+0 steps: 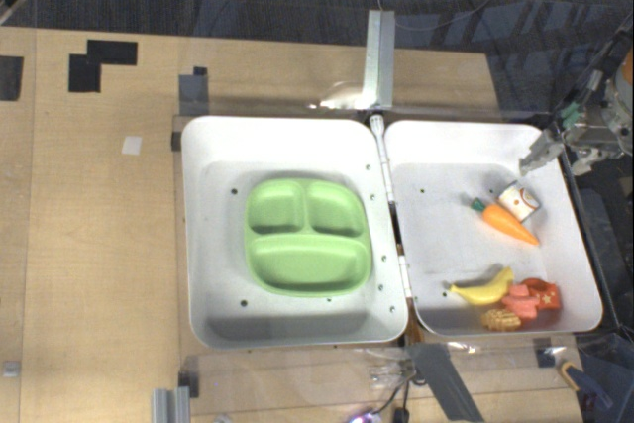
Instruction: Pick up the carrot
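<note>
Hand (pixel 543 152) low over right bin's (pixel 451 146) far corner, near carrot (pixel 509 225); finger state unclear.

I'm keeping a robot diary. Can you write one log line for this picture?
task: pick up carrot | carrot: in right bin, not held | pincer: at bin's far right corner, apart from carrot | left bin: green tray

Robotics lab — wooden bench (pixel 89 243), two white bins (pixel 213 163), metal bracket (pixel 380 59), trailing cable (pixel 466 0) — toy food.
</note>
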Controlling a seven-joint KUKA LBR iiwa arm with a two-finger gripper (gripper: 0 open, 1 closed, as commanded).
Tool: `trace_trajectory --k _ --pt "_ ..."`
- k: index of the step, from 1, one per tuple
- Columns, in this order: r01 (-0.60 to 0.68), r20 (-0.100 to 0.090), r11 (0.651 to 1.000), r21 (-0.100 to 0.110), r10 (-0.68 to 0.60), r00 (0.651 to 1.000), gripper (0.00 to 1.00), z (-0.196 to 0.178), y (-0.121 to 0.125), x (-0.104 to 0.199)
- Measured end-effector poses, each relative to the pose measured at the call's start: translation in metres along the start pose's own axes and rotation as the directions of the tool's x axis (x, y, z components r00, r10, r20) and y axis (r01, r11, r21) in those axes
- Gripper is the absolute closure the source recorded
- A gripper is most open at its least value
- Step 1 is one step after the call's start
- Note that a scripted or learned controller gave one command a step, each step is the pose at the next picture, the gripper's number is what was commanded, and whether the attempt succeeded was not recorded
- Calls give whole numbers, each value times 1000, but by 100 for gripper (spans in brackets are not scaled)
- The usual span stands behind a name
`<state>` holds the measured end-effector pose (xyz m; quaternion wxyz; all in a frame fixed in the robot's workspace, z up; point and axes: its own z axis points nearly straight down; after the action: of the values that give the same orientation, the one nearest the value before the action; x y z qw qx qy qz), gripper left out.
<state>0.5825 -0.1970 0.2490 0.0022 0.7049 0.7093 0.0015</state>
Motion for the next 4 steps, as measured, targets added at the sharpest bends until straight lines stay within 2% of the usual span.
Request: trace_trajectory --k 1,2,3,4 --pt "-326 0 945 2 326 945 0 68 0 -8" --pt "-318 0 948 -3 318 948 100 56 2 -7" --pt "-132 -1 991 0 132 991 100 71 32 60" --pt "-132 -1 991 0 132 991 0 71 32 60"
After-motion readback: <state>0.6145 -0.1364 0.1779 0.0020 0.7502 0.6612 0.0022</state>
